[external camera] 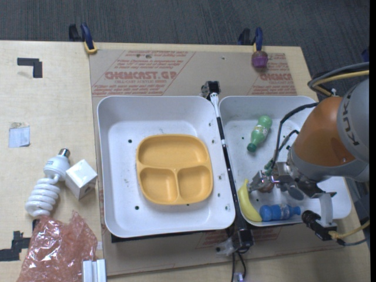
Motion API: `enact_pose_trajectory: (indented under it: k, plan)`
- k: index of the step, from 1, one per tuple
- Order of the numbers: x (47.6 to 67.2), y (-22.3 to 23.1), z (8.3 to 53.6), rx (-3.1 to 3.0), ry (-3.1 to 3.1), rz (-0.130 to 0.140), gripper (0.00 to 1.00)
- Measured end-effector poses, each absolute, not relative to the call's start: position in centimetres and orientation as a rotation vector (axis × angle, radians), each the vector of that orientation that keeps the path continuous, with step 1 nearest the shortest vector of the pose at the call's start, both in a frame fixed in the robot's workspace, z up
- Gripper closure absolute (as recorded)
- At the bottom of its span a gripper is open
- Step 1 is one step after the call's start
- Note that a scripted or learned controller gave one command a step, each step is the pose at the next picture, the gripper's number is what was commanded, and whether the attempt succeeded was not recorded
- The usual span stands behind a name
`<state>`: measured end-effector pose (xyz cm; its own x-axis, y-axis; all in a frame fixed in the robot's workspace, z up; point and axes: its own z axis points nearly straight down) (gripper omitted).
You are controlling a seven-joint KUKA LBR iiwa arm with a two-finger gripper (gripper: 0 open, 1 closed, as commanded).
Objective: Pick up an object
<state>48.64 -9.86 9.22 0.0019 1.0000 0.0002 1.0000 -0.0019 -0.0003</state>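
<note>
Yellow curved banana, blue bottle beside it, fingers above, state unclear

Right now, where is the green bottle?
The green bottle lies in the right bin, in its upper part, up-left of the gripper and well above the banana and blue bottle.

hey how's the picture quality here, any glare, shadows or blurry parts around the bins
Camera view: even, soft overhead light, no harsh glare; the left bin shows only faint sheen around the yellow divided tray. Camera view: the arm throws a soft shadow across the right bin, near the claw. Camera view: the claw region looks slightly soft and cluttered; the green bottle stays reasonably sharp.
</note>
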Motion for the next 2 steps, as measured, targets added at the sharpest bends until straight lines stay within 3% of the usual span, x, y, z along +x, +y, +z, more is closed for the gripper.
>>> enact_pose_trajectory:
  k: [1,2]
  plan:
    - [48.8,-9.9,10.2,-2.227,-2.219,-0.002,1.0]
    - [47.9,-4.7,20.9,-2.222,-2.224,-0.001,1.0]
